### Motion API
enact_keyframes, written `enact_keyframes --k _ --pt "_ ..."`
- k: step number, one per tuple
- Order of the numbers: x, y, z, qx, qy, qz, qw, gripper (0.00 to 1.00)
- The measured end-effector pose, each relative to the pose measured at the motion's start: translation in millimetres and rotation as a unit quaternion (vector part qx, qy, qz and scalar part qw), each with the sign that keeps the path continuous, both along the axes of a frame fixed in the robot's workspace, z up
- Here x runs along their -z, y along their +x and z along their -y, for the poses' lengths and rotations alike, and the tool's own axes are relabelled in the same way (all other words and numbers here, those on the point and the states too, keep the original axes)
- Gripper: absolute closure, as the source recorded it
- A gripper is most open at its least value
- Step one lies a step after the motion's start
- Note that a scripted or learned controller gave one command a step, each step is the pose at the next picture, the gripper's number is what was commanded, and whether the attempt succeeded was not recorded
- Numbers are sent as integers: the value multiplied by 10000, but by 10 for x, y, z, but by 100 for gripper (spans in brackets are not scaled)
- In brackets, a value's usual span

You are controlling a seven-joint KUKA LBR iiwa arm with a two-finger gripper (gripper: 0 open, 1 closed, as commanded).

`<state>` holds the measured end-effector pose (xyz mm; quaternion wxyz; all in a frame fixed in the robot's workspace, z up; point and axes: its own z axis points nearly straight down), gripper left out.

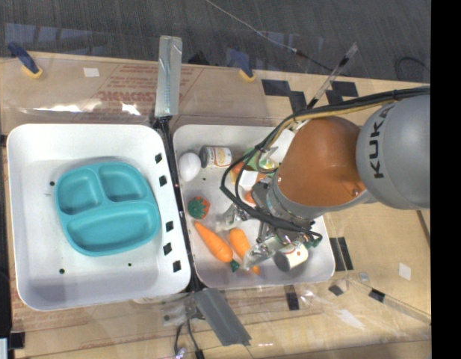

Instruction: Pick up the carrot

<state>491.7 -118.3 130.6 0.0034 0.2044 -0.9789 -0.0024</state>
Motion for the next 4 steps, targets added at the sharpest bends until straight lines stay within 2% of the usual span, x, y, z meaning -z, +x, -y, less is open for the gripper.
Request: enact_keyframes --k 1,2,3,4 --pt "323 28 -244 -395 -19 142 9991 0" --pt "279 -5 -262 -438 -10 71 9990 100" --pt "-763 116 92 507 -26 67 9987 100" --pt "-852 128 78 484 -24 66 9988 100"
